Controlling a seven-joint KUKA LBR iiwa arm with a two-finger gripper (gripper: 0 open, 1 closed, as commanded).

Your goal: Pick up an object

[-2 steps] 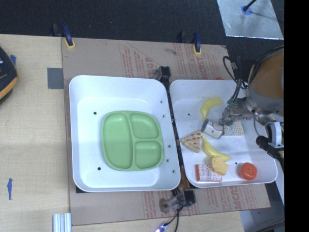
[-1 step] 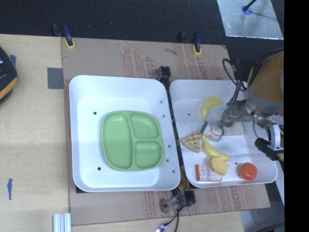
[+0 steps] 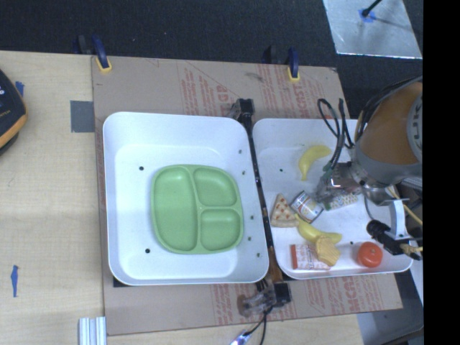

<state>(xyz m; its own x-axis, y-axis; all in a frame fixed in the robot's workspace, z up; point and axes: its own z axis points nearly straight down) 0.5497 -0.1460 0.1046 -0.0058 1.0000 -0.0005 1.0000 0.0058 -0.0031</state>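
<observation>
Silver can (image 3: 307,207) lies on its side mid right bin (image 3: 287,131), w/ the gripper (image 3: 330,190) low just beside it on the arm side. It's prob. the target, but that's a guess. You can't tell from this angle whether the gripper is open or closed, since the wrist hides it, and nothing is visibly held.

What can go wrong, as I judge it:
- Can is round and smooth. If the gripper closes off-centre it'll likely roll or squirt out.
- Pizza slice (image 3: 282,210) touches the can on the side away from the arm. A push on the can shoves the slice toward the bin wall, or you grab both.
- Yellow banana piece (image 3: 316,230) lies just on the front side of the can, so clutter there may jam a descent or get pinched instead.
- Red-white packet (image 3: 305,257) and tomato (image 3: 369,254) sit further front of the can, the tomato well apart; low risk unless the arm sweeps.
- Cables hang by the wrist, behind the can, and could snag

Watch the lift: check something's actually between the tips before you call it a pick
</observation>
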